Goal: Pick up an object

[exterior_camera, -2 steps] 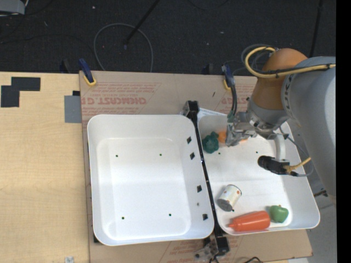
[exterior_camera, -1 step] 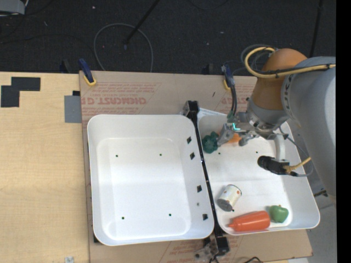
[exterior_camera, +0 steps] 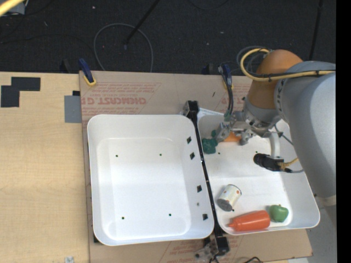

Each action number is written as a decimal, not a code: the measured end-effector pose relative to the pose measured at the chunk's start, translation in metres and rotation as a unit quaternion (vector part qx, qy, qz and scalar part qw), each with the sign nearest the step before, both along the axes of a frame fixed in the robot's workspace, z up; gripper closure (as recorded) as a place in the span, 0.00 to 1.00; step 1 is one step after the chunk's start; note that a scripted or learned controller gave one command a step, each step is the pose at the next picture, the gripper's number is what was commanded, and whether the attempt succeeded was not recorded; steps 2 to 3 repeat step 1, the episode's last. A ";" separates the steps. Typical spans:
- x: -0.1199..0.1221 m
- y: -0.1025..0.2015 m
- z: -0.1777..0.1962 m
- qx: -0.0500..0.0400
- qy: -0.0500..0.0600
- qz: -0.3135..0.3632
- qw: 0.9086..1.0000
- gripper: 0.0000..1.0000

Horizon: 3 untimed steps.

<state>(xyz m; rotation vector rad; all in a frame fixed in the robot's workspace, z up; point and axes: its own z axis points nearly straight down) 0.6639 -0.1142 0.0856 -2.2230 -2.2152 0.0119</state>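
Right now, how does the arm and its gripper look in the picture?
The arm is bulky and smooth grey, with a rounded orange band above the wrist. A yellow cable loops beside the band. The gripper is small, of grey metal with dark parts.

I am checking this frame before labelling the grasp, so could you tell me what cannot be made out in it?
- Gripper: too small and cluttered to tell what its fingers are doing.
- Orange thing under the gripper: mostly hidden by it, shape unclear.
- Teal object: too small and blurred to identify.
- Right bin: far right corner covered by the arm.
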 end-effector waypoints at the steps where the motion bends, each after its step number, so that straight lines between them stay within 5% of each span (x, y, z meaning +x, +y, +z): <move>1: -0.001 0.002 0.008 0.001 0.003 0.001 1.000 1.00; 3: -0.001 0.002 0.008 0.001 0.003 0.001 1.000 1.00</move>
